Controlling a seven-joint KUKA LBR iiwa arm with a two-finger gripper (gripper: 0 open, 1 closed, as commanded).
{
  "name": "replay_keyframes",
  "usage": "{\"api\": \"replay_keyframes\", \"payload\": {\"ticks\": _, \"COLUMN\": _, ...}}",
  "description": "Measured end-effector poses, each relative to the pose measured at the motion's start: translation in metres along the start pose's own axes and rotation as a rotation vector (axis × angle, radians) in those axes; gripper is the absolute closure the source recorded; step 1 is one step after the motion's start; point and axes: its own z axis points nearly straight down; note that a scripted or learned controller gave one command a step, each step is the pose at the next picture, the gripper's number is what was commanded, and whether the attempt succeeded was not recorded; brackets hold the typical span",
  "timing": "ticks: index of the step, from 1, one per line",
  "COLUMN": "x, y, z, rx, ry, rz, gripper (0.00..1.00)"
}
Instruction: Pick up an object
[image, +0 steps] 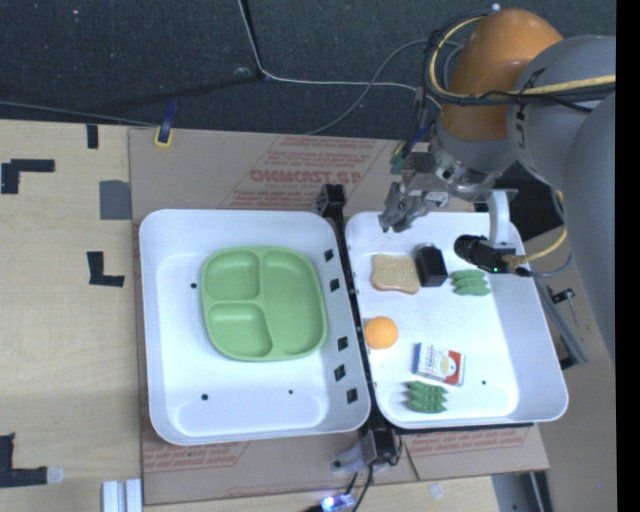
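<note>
1. Reaching in from the right, the grey arm (560, 90) with its orange band (495, 70) is seen above the far edge of the right bin (520, 385).
2. The gripper (400, 215) is held over the bin's far left corner, near the divide between the two bins; whether it is wide or narrow cannot be told, and nothing is seen held in it.
3. A slice of toast (395, 273) is laid just below the gripper, apart from it.
4. A small black block (431, 265) is placed just beside the toast on its right, and a green pea pod (470, 283) is found further right.
5. An orange ball (380, 332) is set near the bin's left wall, below the toast.
6. A small red, white and blue packet (439, 363) is seen right of the ball, and a second green pea pod (426, 397) lies just below the packet.
7. A green divided plate (265, 303) is held in the left bin (170, 390).
8. Both bins are borne on a sheet of cardboard (290, 170) on the wooden bench (60, 330).
</note>
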Motion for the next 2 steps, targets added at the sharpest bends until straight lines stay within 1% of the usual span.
{"api": "replay_keyframes", "payload": {"ticks": 1, "x": 0.058, "y": -0.003, "z": -0.005, "rx": -0.001, "ry": 0.001, "rz": -0.002, "gripper": 1.00}}
{"api": "replay_keyframes", "payload": {"ticks": 2, "x": 0.108, "y": -0.008, "z": 0.006, "rx": 0.001, "ry": -0.001, "rz": 0.000, "gripper": 1.00}}
